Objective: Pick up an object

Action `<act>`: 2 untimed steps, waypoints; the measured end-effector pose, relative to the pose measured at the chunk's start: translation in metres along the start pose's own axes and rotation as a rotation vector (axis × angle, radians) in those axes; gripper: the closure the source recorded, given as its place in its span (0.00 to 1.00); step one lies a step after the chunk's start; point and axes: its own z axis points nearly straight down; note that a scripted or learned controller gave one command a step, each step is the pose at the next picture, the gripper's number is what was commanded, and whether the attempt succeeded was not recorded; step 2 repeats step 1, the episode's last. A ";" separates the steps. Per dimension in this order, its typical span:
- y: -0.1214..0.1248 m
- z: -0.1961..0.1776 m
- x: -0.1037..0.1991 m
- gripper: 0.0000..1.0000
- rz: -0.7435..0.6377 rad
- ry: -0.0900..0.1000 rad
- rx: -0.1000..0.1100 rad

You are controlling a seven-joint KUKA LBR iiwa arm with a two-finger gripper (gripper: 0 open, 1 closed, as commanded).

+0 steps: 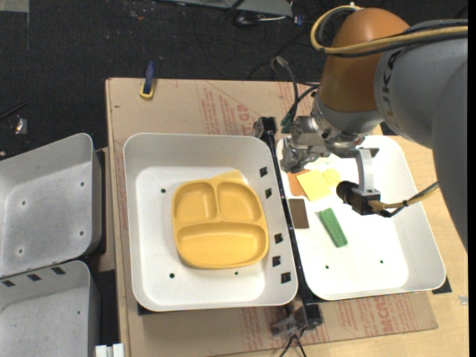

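Bench stock, largest first.

1. Arm point(416, 73): grey, with an orange dome at the joint. It reaches in from the right and bends down over the far left corner of the right bin.
2. Bench board point(193, 103): brown cardboard with red print, lying under both bins.
3. Left bin point(141, 199): white and shallow, with rounded corners. It touches the right bin along a black strip set with small black tabs.
4. Right bin point(387, 259): white and shallow. Its near half is bare floor.
5. Divided tray point(220, 225): yellow, with three compartments. It lies flat in the middle of the left bin, turned slightly askew.
6. Gripper point(301, 151): grey metal, hanging low over the far left corner of the right bin, just above the orange piece. From where I stand, the wrist hides whether it is wide or narrow, so I cannot tell. Nothing is seen held.
7. Yellow sheet point(318, 184): flat, possibly paper. It lies in the right bin just near of the gripper, overlapping the orange piece.
8. Orange piece point(300, 178): flat, with its left edge showing from beneath the yellow sheet.
9. Green block point(334, 227): a slim bar lying slantwise near the bin's middle, apart from the sheet.
10. Brown block point(298, 214): small and dark, lying against the right bin's left wall, beside the green block.
11. Clip point(148, 80): blue and yellow, on the board's far left corner.
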 end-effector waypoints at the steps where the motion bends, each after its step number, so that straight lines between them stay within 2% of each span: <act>1: 0.003 -0.006 0.049 1.00 -0.001 0.001 0.000; 2: 0.003 -0.006 0.049 1.00 -0.001 0.001 0.000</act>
